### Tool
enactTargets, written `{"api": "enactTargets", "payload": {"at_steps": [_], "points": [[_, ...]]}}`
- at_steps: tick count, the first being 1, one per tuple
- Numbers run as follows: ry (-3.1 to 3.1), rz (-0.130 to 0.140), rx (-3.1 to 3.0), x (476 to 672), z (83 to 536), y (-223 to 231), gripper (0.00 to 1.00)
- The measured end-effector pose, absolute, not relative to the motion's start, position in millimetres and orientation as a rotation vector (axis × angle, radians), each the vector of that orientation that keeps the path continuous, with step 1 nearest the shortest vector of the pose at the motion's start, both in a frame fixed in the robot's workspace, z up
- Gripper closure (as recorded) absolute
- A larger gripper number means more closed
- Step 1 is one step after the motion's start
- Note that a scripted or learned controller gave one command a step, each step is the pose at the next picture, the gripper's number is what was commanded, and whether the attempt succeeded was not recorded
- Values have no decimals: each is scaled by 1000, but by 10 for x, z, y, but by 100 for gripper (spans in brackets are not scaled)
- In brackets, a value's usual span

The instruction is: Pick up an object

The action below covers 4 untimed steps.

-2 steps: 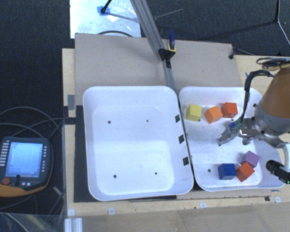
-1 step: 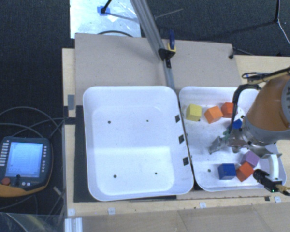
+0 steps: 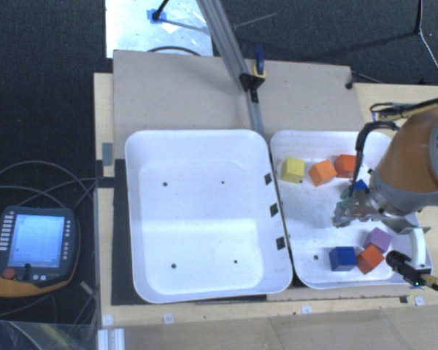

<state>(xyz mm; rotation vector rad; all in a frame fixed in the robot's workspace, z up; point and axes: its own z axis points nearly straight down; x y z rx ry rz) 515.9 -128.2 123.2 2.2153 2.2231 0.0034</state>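
Overhead lighting bright and even. Both white bins near overexposed, surface detail washed out, left bin brightest across its lower half. Strong glare on the reflective sheet at the top edge. Dark carpet underexposed. Shadows soft and short. Overall focus slightly soft, low resolution.
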Motion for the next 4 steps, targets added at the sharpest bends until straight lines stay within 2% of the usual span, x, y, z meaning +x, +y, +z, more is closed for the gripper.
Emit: {"api": "enactTargets", "payload": {"at_steps": [1, 2, 3, 4], "points": [[2224, 6, 2212, 5131, 1750, -1193, 100], [2222, 8, 2210, 5245, 2332, -1179, 100], [2225, 3, 2214, 5256, 2406, -1180, 100], [2232, 7, 2207, 5564, 2466, -669, 100]]}}
